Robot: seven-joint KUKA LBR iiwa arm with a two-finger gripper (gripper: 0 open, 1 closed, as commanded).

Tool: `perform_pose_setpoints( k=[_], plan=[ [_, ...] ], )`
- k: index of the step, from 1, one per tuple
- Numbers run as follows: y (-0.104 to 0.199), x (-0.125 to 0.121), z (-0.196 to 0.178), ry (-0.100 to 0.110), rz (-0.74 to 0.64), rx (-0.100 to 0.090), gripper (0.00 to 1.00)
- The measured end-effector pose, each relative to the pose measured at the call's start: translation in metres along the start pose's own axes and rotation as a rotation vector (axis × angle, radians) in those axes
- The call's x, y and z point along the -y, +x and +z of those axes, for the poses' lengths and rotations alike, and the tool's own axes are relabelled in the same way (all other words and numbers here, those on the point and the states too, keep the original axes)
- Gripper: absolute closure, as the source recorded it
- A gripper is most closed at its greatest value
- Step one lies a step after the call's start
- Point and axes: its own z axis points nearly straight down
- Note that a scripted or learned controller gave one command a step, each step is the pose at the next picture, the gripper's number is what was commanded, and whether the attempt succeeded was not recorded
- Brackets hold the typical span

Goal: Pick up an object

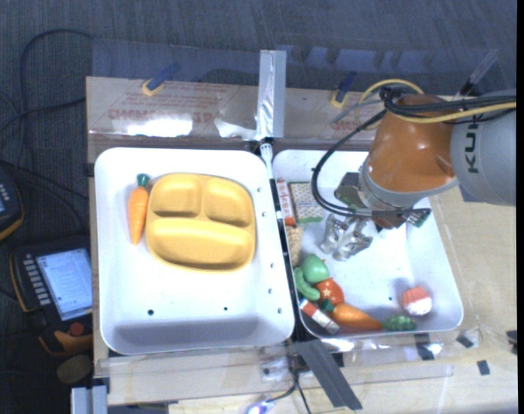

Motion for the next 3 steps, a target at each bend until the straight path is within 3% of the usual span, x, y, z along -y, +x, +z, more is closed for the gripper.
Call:
perform_pose_setpoints(
  k=[1,2,3],
  plan=[
    [0.028,0.033,0.001,-0.005,0.392,0.004,1.0],
    [-0.014,0.039,-0.103,-0.011,0.52,-0.004,1.0],
    [-0.002,0.061,-0.092,-0.012,0.596,-0.005,1.0]
  ],
)
